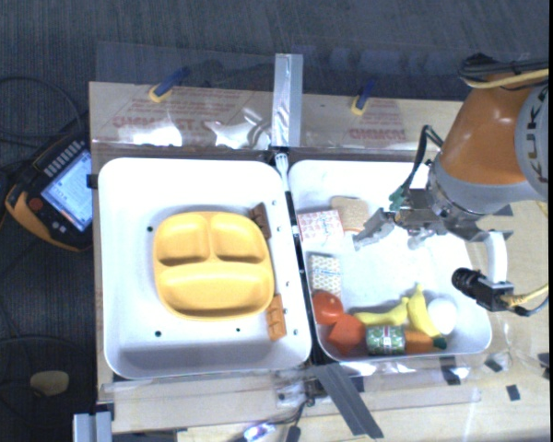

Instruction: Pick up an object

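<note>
My gripper (388, 237) hangs over the middle of the right bin (475, 343), open, with bare white floor between its fingers. Just left of it lie a tan block (350, 211) and two patterned cards (318, 225). Along the bin's front sit a red tomato (326, 306), an orange-red pepper (346, 332), a green can (384, 340), a banana (415, 310), a white ball (441, 316) and a carrot (420, 343). The left bin (129, 339) holds a yellow divided plate (212, 263).
An orange piece (276, 318) and a small brown piece (258, 215) lie against the left bin's right wall. A metal strip (287, 99) stands behind the bins' shared wall. A teach pendant (60, 194) and cables lie off the bench at left.
</note>
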